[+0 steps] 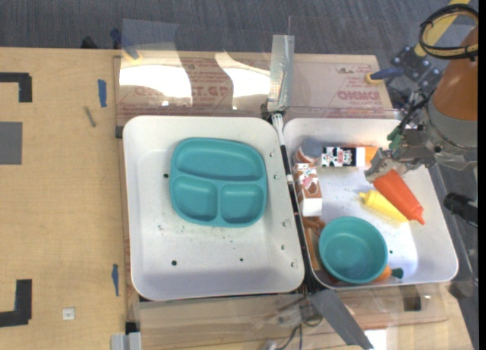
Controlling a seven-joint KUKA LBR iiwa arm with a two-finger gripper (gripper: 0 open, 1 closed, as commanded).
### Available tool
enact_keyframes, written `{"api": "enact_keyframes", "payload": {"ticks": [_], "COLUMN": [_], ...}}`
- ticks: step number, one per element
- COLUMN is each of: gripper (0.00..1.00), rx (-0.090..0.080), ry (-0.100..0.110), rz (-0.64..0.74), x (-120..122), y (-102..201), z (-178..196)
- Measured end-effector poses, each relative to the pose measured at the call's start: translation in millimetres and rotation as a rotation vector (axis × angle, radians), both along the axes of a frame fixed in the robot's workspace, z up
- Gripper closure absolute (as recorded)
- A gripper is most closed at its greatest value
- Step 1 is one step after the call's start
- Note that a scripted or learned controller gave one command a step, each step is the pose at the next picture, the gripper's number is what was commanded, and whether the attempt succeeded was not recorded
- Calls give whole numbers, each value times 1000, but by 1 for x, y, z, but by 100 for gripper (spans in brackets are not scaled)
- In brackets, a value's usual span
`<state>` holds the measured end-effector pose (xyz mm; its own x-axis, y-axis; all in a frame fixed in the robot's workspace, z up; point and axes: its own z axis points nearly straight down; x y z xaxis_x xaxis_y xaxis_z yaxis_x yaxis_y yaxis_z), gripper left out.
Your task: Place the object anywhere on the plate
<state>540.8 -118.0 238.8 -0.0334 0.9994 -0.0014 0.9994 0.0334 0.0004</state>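
Note:
A teal divided plate [218,181] lies in the left white bin [144,212], toward its back. My gripper [382,165] hangs over the right bin [439,250], near its back right. An orange carrot-shaped toy [402,197] lies slantwise right below and in front of the gripper, its upper end at the gripper's tip. Whether the gripper touches the carrot is unclear. A yellow toy [380,206] rests against the carrot's left side.
The right bin also holds a teal bowl [351,248] at the front, a brown-and-white carton [309,189] by the left wall, and a black-and-white box [339,157] at the back. A clear divider [282,71] stands behind the bins.

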Motion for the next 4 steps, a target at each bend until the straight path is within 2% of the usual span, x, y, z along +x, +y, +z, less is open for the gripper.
{"api": "enact_keyframes", "payload": {"ticks": [1,2,3,4], "gripper": [100,100,100,100], "rx": [5,1,0,5], "ry": [3,1,2,-14], "rz": [21,-82,-404,-364], "x": [6,57,115,126], "y": [110,172,231,182], "z": [-13,-42,-110,199]}}
